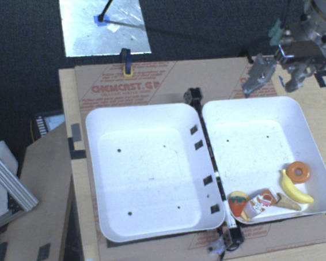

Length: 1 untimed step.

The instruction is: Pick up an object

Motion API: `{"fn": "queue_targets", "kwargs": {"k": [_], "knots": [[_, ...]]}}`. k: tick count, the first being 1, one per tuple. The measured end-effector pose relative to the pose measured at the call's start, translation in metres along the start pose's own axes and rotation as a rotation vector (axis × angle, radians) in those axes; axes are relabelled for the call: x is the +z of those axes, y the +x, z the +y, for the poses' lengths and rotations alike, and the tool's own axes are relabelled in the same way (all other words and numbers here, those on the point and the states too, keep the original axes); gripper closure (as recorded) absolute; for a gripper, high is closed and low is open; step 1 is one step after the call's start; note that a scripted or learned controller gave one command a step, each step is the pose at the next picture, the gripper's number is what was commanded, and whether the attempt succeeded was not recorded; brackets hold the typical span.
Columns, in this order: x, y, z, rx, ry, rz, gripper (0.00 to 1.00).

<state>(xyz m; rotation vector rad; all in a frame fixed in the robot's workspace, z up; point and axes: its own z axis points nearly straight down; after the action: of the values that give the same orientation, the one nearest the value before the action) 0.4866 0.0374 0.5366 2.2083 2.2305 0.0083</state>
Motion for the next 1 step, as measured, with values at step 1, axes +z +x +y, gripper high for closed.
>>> {"fn": "queue_targets", "kwargs": {"k": [1], "knots": [[0.16, -0.0222, -0.0019, 0.012, 0.016, -0.003, 0.0]]}}
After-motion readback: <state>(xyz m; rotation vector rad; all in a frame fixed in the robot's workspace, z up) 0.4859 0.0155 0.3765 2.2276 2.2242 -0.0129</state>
